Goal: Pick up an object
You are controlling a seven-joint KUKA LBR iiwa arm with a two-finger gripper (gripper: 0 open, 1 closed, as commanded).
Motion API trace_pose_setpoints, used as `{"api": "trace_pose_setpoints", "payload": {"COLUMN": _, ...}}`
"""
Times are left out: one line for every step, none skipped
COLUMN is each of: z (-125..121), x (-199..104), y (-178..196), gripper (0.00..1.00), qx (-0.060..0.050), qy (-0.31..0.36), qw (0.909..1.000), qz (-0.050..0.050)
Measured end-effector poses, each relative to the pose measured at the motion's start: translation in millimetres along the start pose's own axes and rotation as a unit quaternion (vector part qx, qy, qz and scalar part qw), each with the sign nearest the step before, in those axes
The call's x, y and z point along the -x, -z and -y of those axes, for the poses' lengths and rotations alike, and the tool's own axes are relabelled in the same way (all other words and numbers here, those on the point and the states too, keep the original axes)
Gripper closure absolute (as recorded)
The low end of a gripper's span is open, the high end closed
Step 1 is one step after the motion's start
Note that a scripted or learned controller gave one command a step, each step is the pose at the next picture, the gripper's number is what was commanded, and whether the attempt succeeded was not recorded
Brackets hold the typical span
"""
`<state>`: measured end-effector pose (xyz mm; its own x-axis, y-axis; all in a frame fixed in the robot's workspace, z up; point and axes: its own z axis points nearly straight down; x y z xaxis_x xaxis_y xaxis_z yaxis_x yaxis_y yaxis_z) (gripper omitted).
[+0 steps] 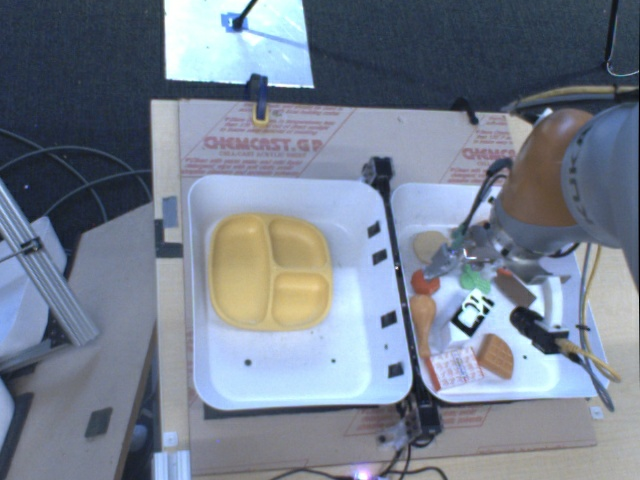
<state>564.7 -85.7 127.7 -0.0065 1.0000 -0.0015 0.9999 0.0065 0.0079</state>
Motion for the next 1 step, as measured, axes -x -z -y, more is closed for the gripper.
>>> {"api": "trace_pose_setpoints", "payload": {"z": 2.8, "x": 0.2, "y": 10.6, "gripper": 1.00, "qx": -0.002, "qy": 0.000, "qw": 1.0000, "qz": -0.001}}
